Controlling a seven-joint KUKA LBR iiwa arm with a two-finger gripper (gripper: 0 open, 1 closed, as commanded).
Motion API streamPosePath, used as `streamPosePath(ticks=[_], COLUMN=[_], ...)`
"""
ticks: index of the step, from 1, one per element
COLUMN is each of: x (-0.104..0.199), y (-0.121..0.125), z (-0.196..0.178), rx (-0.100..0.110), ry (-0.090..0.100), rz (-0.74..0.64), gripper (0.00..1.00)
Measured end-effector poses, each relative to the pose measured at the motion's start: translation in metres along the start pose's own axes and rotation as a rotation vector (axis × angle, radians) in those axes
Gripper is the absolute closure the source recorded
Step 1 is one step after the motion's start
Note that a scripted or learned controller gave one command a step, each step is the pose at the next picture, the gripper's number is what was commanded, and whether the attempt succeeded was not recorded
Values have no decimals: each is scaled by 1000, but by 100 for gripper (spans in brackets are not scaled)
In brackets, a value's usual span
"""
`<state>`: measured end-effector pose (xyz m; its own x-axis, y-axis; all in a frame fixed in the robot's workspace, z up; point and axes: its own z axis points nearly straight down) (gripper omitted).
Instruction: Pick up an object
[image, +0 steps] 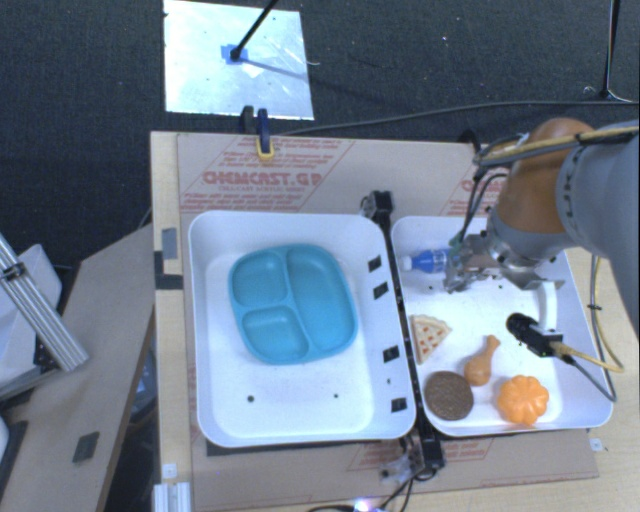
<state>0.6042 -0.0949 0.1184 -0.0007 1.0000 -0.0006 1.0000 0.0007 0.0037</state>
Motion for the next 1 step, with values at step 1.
streamPosePath(ticks=[1], x=[5], y=[2], z=[-63], rx=[-3], ry=[0], rz=[-3], gripper=[100])
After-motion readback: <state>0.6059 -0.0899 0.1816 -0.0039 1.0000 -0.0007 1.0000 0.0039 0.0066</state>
